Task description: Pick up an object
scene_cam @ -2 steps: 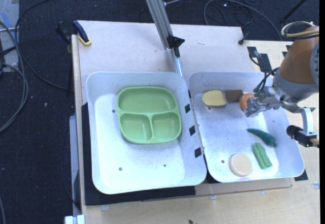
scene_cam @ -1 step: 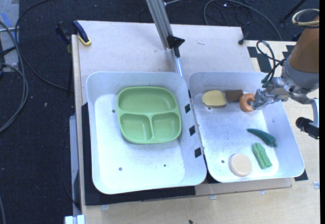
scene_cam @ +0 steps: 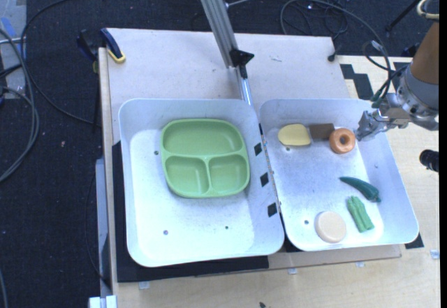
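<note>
left white bin [scene_cam: 140,230]: pale green three-compartment plastic plate [scene_cam: 205,158] | right white bin [scene_cam: 401,191]: yellow soft block [scene_cam: 294,135], brown block [scene_cam: 322,132], orange ring-shaped doughnut toy [scene_cam: 342,141], dark teal curved piece [scene_cam: 361,188], green ridged stick [scene_cam: 360,214], cream round disc [scene_cam: 330,226] | gripper [scene_cam: 366,125]: above right bin's far right edge, just beside doughnut

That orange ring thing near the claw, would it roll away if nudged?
Possibly. The orange ring looks round like a doughnut, so on edge it might roll. It seems to lie against a brown block, which could stop it. The gripper is beside it.
</note>
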Robot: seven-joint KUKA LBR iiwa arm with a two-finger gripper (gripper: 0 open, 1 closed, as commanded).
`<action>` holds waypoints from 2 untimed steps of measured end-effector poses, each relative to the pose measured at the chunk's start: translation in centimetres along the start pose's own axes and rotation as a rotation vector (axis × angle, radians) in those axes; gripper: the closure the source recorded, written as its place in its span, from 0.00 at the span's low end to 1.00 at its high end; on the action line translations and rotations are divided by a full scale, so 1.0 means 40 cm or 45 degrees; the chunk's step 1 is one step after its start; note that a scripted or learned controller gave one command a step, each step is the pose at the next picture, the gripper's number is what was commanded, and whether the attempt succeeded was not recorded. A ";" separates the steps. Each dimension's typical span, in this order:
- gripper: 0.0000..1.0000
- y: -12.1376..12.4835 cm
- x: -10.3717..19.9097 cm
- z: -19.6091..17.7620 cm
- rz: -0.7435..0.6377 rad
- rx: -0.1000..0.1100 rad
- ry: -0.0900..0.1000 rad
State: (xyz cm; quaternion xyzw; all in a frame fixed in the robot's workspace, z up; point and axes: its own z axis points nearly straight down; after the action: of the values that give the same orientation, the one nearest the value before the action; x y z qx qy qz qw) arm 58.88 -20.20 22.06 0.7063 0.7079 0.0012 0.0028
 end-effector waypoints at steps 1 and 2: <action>1.00 0.018 0.140 -0.030 -0.007 0.003 0.004; 1.00 0.030 0.284 -0.052 -0.008 0.004 0.004</action>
State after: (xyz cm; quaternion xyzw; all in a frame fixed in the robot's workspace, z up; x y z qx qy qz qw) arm 60.02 -8.83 24.10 0.7041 0.7101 0.0011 0.0004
